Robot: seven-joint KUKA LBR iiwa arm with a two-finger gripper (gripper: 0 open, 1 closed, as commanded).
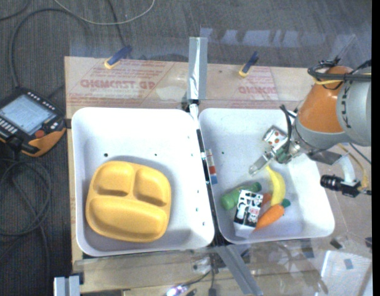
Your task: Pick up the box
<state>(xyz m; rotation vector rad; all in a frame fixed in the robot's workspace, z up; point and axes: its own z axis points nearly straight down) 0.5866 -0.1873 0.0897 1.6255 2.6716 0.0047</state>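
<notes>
Camera view, left to right. A pendant (26, 123) with a lit screen and orange trim lies on the dark carpet at far left, with cables around it; its screen text is too small to read.

The board (134, 82) under the bins carries faint red lettering, seen reversed and not legible. Two clamps (117, 56) with yellow tips sit on its far edge.

The left bin (85, 122) holds a yellow tray (129, 200) with three compartments, lying in the near half of the bin.

The right bin (236, 140) holds a cluster at its near side. A green item (234, 197) lies at the left of the cluster. The box (247, 209), black and white with print too small to read, touches it on the near side and rests against the near wall. A carrot (270, 215) lies just right of the box, touching it. A banana (276, 186) lies beyond the carrot.

The gripper (268, 156) hangs above the right bin, just beyond the banana, apart from the box. Its fingers (259, 164) are released, with nothing between them. The arm (337, 113) enters from the right.
</notes>
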